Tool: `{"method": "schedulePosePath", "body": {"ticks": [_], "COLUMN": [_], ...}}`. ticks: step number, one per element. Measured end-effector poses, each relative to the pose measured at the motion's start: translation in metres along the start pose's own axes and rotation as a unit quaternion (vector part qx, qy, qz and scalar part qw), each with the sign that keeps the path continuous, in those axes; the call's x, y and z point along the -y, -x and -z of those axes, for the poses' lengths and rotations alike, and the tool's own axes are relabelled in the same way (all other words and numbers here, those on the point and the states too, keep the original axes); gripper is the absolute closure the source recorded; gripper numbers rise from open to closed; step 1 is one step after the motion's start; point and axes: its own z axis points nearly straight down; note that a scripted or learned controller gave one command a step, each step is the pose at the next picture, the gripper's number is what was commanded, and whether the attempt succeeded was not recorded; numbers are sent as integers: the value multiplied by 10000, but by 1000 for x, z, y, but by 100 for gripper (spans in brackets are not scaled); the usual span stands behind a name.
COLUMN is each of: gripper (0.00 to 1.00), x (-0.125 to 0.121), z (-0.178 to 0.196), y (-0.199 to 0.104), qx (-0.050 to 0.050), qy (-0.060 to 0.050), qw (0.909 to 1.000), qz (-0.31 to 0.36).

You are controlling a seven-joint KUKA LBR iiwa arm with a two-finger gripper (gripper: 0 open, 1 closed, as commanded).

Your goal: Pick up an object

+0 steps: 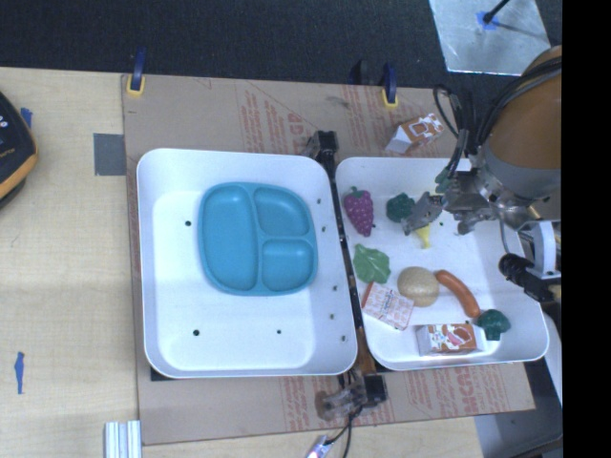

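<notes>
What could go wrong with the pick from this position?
The gripper sits low in the right bin, close to the green broccoli piece and a small yellow item; it may nudge one while closing on the other. The purple grapes lie near the bin's left wall, so a push could wedge them there.

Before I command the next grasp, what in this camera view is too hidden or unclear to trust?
- Claw: too dark and small in the camera view to tell whether it is open or shut.
- Small yellow item: partly covered by the claw, so its kind is unclear.
- Arm: cut off by the right edge.
- Snack packet: label too small to read.
</notes>
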Motion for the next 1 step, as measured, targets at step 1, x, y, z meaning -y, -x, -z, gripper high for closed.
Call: {"method": "schedulePosePath", "body": {"ticks": [1], "gripper": [0], "x": [-14], "z": [-69], "y": [47], "qx": [9], "qy": [-7], "qw": [10000], "qz": [-6]}}
